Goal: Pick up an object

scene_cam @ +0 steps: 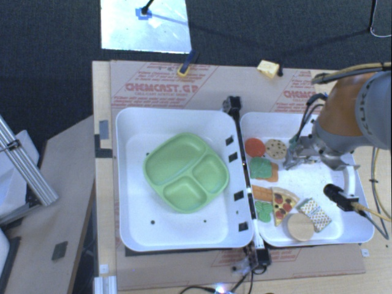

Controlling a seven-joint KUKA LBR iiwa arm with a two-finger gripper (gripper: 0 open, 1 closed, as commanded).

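- the worktop (159, 81) carries two shallow white bins side by side, on a brown sheet printed with red lettering.
- the left bin (136, 225) holds one thing, a pale green divided plate (186, 172) with three compartments, lying flat near the middle of the bin.
- the right bin (318, 179) holds a scatter of toy food pieces, mostly along its left side and front.
- a red tomato slice (254, 147) and a chocolate chip cookie (275, 149) lie just beside each other near the back left of the right bin.
- a green lettuce piece (263, 168) lies in front of the tomato slice.
- further forward lie an orange strip (261, 193), a pizza slice (284, 201) and a small green piece (264, 211), close together.
- a round tan disc (300, 227) and a checkered wafer (315, 214) sit touching near the front of the right bin.
- the grey arm (358, 118) with its orange band reaches in from the right over the right bin.
- the hand (293, 158) is low over the right bin, just right of the cookie and the lettuce piece, above bare white floor.
- i cannot tell whether the hand is open or closed, and nothing can be seen gripped in it.
- a small yellow block (267, 68) lies on the worktop behind the right bin.
- a silvery square sheet (145, 17) lies on the dark floor beyond the worktop.
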